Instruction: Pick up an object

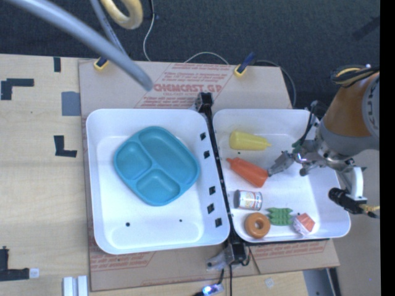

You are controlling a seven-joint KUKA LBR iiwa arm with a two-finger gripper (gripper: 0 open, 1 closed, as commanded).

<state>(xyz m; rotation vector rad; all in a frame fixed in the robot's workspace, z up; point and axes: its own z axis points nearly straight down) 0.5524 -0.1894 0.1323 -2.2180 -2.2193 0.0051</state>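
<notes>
In the right bin point(321, 193) lie a yellow squash-like piece point(248, 142), an orange carrot point(247, 172), a small white jar point(249, 199), an orange ring doughnut point(257, 225), a green leafy piece point(279, 216) and a small red-and-white item point(303, 223). My gripper point(291, 165) hangs over the bin's middle right, just to the right of the carrot's tip. Its fingers are spread open, one finger point(279, 164) pointing toward the carrot, and nothing sits between them.
The left bin point(105, 227) holds a blue divided plate point(157, 164). A black divider with clips point(213, 171) runs between the bins. The grey arm with its orange band point(352, 116) comes in over the right bin's right rim.
</notes>
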